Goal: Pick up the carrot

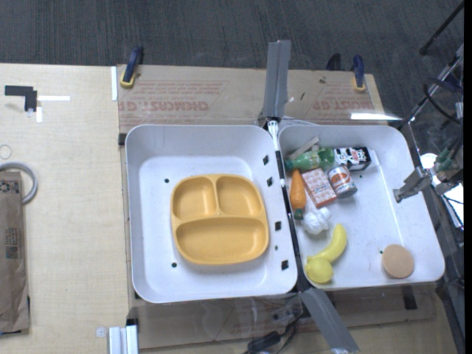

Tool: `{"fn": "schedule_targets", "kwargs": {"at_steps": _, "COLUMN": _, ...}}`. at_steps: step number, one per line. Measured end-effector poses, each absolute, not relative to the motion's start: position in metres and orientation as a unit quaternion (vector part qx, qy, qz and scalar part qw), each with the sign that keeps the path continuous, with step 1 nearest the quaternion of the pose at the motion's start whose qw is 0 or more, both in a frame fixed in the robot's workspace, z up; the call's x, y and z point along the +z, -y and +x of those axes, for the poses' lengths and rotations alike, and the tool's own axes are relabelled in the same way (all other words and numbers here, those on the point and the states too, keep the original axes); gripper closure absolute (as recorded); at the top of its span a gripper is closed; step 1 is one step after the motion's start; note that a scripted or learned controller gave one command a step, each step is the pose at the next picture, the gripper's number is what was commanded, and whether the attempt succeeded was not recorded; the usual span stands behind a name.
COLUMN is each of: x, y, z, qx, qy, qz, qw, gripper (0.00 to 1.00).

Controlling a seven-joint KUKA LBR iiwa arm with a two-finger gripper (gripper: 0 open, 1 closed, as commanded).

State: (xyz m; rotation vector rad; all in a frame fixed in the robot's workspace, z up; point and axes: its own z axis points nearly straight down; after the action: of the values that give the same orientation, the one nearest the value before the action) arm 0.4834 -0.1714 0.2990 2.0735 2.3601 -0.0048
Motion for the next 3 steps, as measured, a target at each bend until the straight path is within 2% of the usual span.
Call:
{"fn": "schedule_targets", "kwargs": {"at_steps": 1, "x": 0.345, "y": 0.134, "z": 0.501, "qx": -0.0009, "qy": -0.841, "qz": 0.541, "qw": 0.001, "gripper": 0.00}}
{"fn": "schedule_targets", "kwargs": {"at_steps": 2, "x": 0.377, "y": 0.166, "z": 0.494, "qx": -0.0009, "qy": -0.822, "qz": 0.569, "qw": 0.001, "gripper": 0.00}}
{"fn": "schedule_targets", "kwargs": {"at_steps": 3, "x": 0.340, "y": 0.223, "z": 0.490, "qx": -0.0009, "qy": -0.858, "qz": 0.514, "qw": 0.000, "gripper": 0.00}}
